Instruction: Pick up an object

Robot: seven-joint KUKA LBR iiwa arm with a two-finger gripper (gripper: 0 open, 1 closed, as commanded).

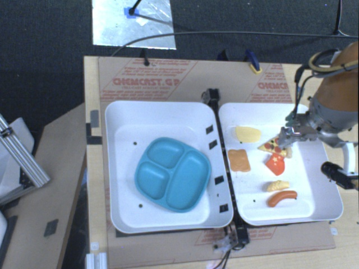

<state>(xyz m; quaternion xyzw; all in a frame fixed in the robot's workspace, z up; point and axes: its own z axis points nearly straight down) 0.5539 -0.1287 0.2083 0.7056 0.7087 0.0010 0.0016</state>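
The right bin (320, 206) holds several toy foods: a pale yellow piece (247, 134), a pizza slice (271, 147), a red piece (275, 164), a brown toast slice (239, 161), a small tan piece (277, 186) and a red sausage (281, 198). My gripper (286, 138) hangs low at the pizza slice's right end, just above the red piece. Its grey body hides the fingertips.
The left bin (126, 128) holds a blue divided plate (171, 174). A black hinge strip (219, 150) runs between the bins. The orange and grey arm (336, 94) reaches in from the right over the right bin's far corner. A foil sheet (133, 15) lies beyond the bench.
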